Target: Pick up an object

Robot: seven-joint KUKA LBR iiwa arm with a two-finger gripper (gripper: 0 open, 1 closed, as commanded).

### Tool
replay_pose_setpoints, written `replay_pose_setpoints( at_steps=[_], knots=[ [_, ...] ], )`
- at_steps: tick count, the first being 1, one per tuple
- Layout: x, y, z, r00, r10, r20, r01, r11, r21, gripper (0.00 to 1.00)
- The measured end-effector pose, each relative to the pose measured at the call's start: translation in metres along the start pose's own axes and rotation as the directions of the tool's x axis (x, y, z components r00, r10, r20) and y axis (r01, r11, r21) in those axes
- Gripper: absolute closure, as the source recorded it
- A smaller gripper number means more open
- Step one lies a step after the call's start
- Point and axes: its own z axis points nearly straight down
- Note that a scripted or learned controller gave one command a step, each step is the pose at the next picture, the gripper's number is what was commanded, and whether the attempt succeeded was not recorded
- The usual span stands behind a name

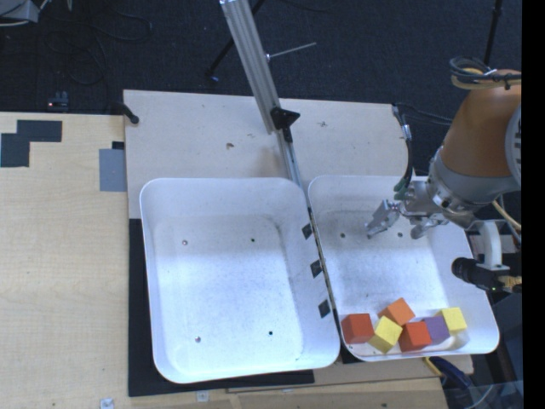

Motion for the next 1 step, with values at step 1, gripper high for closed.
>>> replay_pose_setpoints(
  at_steps=[1],
  knots=[
    [-0.0009,-0.0083,0.0768,1.0,0.001,-0.001,-0.001,1.0,0.008,0.0]
  ],
)
